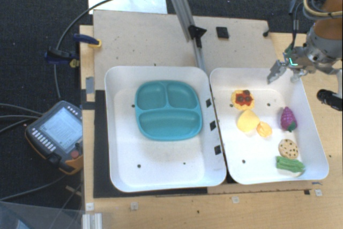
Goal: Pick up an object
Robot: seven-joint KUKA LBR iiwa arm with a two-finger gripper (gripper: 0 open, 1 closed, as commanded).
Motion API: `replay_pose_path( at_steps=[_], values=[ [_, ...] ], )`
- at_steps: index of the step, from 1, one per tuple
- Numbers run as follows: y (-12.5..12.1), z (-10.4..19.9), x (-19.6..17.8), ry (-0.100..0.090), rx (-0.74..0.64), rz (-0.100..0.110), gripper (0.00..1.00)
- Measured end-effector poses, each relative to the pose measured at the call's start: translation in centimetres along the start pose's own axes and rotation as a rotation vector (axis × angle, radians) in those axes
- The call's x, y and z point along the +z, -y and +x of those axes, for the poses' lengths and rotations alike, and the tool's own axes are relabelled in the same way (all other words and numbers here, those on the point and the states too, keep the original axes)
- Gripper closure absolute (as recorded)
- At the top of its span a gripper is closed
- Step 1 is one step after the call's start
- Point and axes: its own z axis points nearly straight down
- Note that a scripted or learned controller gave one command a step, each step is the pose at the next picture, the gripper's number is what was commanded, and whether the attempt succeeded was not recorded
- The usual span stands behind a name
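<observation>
A teal three-compartment plastic plate (168,110) is located in the left shallow white bin (120,169); six small toy food pieces (247,121) are located in the right shallow white bin (316,161)

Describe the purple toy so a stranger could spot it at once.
Look in the right-hand shallow white bin, the one without the teal divided plate. Near its right wall, about mid-height, lies a small purple bunch of plastic grapes. It is the only purple item, right of the yellow pieces and above the speckled cookie.

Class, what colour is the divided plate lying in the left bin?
The divided plate is teal blue, seen plainly in the overhead camera view.
</observation>
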Motion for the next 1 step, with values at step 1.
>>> replay_pose_path(
  at_steps=[1],
  values=[
    [-0.07, 0.01, -0.14, 0.0, 0.0, -0.003, 0.0]
  ],
)
